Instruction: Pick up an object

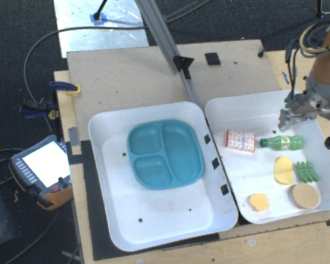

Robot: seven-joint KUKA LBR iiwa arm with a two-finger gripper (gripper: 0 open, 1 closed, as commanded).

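The right bin (pixel 252 108) holds a red-and-white patterned packet (pixel 240 141), a green bottle (pixel 282 142) lying on its side, a yellow piece (pixel 283 170), a small green ridged item (pixel 306 171), a tan round disc (pixel 305 195) and a small orange-yellow piece (pixel 258 202). My gripper (pixel 288 119) hangs over the bin's right part, just above and behind the green bottle. Nothing shows between its fingers.
The left bin (pixel 123 224) carries a teal divided plate (pixel 165 154). A slanted grey pole (pixel 160 26) crosses the bench behind the bins. A tablet-like pendant (pixel 42 171) lies off the bench at the left, among cables.
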